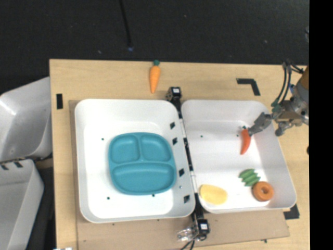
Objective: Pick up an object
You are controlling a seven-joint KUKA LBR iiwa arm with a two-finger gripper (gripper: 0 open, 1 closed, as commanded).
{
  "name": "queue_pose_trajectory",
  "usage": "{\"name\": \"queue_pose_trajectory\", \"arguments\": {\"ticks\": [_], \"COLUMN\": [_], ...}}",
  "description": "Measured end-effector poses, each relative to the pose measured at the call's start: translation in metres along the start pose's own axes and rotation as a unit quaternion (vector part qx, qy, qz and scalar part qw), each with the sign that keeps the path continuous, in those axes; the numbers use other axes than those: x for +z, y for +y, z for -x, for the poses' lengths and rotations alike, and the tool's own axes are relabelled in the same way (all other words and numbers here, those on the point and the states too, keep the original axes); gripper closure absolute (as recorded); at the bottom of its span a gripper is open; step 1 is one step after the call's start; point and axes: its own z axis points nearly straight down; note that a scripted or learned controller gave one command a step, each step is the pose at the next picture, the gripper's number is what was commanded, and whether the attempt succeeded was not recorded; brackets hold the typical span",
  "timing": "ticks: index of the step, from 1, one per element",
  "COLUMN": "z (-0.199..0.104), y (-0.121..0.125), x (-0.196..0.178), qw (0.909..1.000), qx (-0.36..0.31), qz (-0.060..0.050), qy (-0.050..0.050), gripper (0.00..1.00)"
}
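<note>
gripper (264, 122) at right bin's (218, 111) far right side | fingers look spread, holding nothing | red chili pepper (244, 141) just left and below the near fingertip — long axis runs near-vertical — so I'd guess a short drop onto it

Plate (141, 163) in left bin (83, 155), doughnut (263, 191) in right bin (218, 119)

The scene is viewed by a single fixed camera set above the bench (156, 82), looking down at a slant. Both white bins, the left bin (83, 155) and the right bin (218, 119), are taken in whole from a moderate height. The bench's right end is cut off, and the dark far background can hardly be made out.
</note>
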Motion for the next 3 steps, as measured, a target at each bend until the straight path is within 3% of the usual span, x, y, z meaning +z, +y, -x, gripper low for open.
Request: {"name": "queue_pose_trajectory", "arguments": {"ticks": [1, 3], "z": [-0.001, -0.004], "y": [0.003, 0.008], "x": [-0.008, 0.095], "qw": [1.0, 1.0], "qx": [-0.002, -0.001], "qz": [0.006, 0.005], "qy": [-0.002, -0.001], "gripper": [0.0, 0.0]}}
